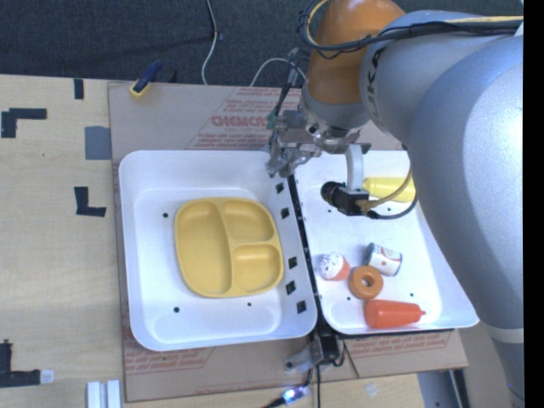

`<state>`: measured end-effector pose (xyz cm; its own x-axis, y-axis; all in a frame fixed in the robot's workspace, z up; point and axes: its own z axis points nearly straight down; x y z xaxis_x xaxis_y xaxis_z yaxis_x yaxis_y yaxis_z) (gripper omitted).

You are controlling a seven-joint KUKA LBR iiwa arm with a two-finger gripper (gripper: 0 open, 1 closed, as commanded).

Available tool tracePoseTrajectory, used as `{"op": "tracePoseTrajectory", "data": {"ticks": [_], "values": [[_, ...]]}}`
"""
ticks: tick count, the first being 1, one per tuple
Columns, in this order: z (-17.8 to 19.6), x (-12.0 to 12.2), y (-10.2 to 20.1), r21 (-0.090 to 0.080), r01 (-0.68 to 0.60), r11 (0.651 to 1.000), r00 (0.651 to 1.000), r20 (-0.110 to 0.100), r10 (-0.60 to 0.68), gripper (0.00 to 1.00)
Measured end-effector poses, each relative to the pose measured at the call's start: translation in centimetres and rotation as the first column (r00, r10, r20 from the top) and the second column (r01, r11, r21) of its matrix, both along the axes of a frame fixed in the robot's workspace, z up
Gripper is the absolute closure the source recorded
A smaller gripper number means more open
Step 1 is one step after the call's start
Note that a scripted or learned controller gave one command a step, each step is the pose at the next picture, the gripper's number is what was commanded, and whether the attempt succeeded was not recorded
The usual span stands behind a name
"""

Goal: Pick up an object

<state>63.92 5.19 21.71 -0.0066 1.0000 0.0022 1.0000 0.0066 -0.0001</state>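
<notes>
Operator: Plate (228, 246) is the likeliest pick, by my reading. Yellow, three compartments, lying flat in the middle of the left bin (140, 228), touching no wall.

Observer: Handling?

Operator: Hard plastic by the look, so I judge it stiff, light, smooth and probably slippery. It is too wide to span. I would pinch the raised rim, or a ridge between compartments (the rim nearest the arm is the back right corner).

Observer: Gripper?

Operator: Gripper (285, 155) hangs over the back end of the wall the two bins share, just beyond that corner and apart from the plate. Spread or pressed together, I cannot tell at this slant. I see nothing held in it.

Observer: Alternatives?

Operator: Right bin (425, 253) holds a brown ring (366, 282), a small white can (384, 259) just beside it, a white-and-red piece (331, 267), an orange piece (393, 314) near the front edge, and a yellow thing (393, 187) at the back, partly hidden. All look small and light. The ring and can should suit a pinch better than the plate.
</notes>
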Motion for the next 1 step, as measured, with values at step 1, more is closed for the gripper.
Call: {"op": "tracePoseTrajectory", "data": {"ticks": [1], "values": [[-0.42,-0.54,4.92,-0.002,0.001,1.0,1.0,-0.002,-0.001,1.0]]}}
